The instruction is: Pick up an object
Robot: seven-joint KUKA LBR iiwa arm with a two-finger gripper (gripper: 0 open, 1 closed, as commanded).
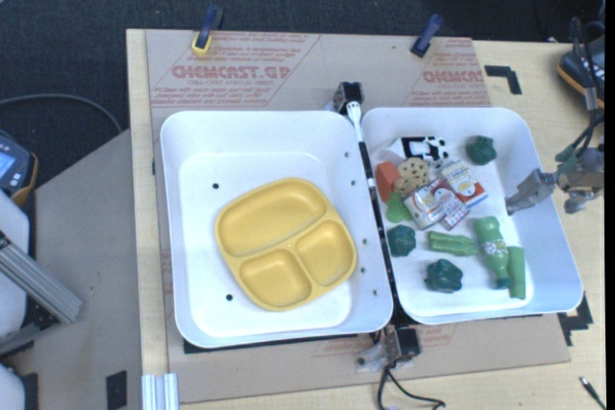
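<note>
Rightward, bin (pixel 548 235) of perhaps toy food (pixel 452 226).

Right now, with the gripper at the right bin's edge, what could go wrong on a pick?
1. The toys in the right bin lie crowded together: the small carton touches the cookie and the orange piece, so a grasp may catch two or slip between them.
2. The green bottle and green stick lie flat and may roll away.
3. The gripper sits near the bin's right wall; a low move could clip the rim.

Grey metal end effector (pixel 534 190), dark cabling behind.
</note>
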